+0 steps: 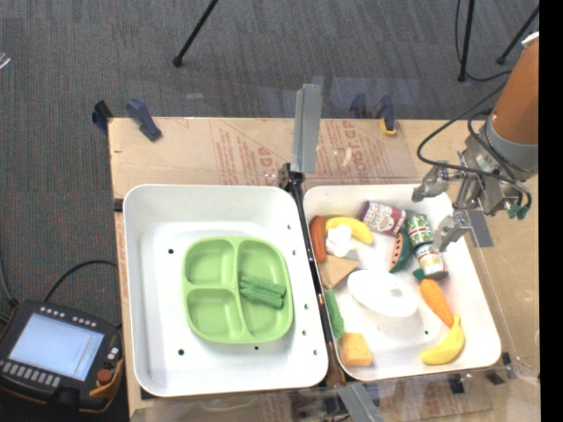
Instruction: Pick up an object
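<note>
The arm comes in from the upper right, its orange band above a grey wrist, and leans down and to the left over the far right edge of the right bin. The gripper hangs at the end of it, above the bin's upper right corner, amid loose black cables. Its fingers stand apart, with nothing between them; the nearer one reaches down just beside a small can with a green and red label, and whether it touches the can cannot be told. The can stands near the bin's right side, just above a carrot that slants toward a banana in the lower right corner. To the can's left lie a slice of watermelon, a purple packet and a second banana. A white bowl sits upside down in the middle of the bin, with a wedge of brown bread at its upper left and an orange block below it. The left bin holds a green divided plate with a bundle of green beans lying across its right side.
</note>
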You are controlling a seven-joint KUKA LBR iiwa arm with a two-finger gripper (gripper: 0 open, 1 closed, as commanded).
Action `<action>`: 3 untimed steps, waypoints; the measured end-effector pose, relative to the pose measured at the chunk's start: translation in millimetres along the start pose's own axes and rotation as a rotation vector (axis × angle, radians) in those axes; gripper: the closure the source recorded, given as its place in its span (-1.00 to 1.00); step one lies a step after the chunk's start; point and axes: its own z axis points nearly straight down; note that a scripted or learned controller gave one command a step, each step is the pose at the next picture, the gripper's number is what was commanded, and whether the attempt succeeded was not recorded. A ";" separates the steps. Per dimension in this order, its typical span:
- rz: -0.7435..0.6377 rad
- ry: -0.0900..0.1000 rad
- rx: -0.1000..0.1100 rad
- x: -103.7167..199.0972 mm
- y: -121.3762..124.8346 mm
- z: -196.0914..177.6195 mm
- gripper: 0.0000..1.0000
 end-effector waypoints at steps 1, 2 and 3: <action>-0.010 0.009 -0.003 -41.7 -13.9 82.4 -1.00; 0.056 -0.005 -0.001 -7.4 8.8 171.2 -1.00; 0.161 -0.001 0.002 112.8 -45.6 171.8 -1.00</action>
